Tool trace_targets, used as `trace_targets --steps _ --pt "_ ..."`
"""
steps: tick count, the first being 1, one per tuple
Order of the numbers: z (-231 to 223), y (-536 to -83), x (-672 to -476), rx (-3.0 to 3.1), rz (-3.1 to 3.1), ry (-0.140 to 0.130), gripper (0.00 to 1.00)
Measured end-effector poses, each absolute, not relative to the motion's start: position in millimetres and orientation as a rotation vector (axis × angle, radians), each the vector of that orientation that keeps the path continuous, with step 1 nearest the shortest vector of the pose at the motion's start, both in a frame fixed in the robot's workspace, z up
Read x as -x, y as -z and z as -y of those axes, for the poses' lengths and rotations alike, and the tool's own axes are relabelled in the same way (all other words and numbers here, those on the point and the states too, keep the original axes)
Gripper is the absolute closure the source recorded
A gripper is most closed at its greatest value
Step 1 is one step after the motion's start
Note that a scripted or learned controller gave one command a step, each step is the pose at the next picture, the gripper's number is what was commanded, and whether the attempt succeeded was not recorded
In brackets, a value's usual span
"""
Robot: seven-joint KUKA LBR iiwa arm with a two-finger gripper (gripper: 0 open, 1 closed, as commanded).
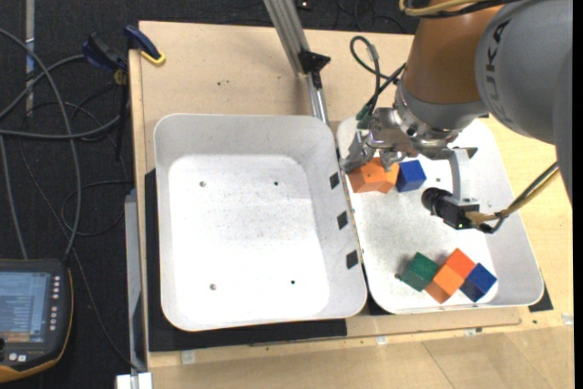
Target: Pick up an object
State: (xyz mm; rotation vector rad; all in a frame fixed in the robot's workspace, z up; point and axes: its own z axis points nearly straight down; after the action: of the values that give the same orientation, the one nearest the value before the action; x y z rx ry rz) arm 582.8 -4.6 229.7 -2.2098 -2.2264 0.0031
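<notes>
My gripper point(375, 152) hangs low over the back left corner of the right bin point(397, 228), under the orange-banded wrist. Directly below and in front of it lies an orange block point(372, 179), touching or nearly touching the gripper's tip. A blue block point(411, 175) sits just to the right of the orange one. Near the bin's front edge three blocks cluster together: a green block point(420, 271), a second orange block point(453, 273) and a second blue block point(479, 283). The wrist hides the back of the bin.
The left bin point(246, 223) stands beside the right one, their rims meeting near the gripper. A slanted metal pole point(282, 5) runs down to the bench behind the bins. Clamps and cables lie at the bench's back left corner point(137, 46).
</notes>
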Motion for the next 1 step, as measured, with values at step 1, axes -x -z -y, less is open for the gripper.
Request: trace_targets --steps 1 --pt "-33.9 -222.1 -553.0 2.211 2.226 -0.003 1.0"
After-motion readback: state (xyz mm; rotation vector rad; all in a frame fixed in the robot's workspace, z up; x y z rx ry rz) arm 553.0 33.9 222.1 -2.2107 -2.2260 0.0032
